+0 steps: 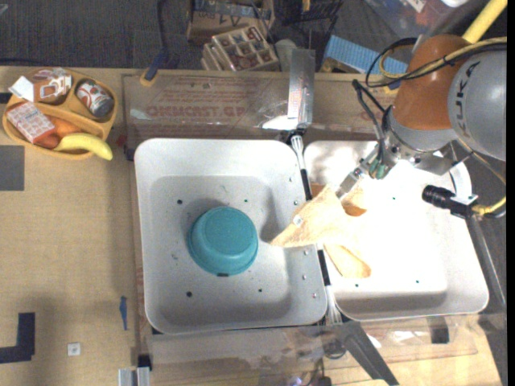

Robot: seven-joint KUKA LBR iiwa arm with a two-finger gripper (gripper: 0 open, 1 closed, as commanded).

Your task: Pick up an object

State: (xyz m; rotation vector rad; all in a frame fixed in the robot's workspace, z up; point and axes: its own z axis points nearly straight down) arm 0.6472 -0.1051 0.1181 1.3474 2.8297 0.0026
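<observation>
Grey arm reaches in over right bin, pincer angled down-left, clamped on tan cloth; cloth drapes across divider toward teal bowl.

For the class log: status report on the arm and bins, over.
Claw low over right bin, at tan wedge's upper end; grip unconfirmed. Wedge straddles the bin divider. Teal bowl upside down in left bin, untouched.
</observation>
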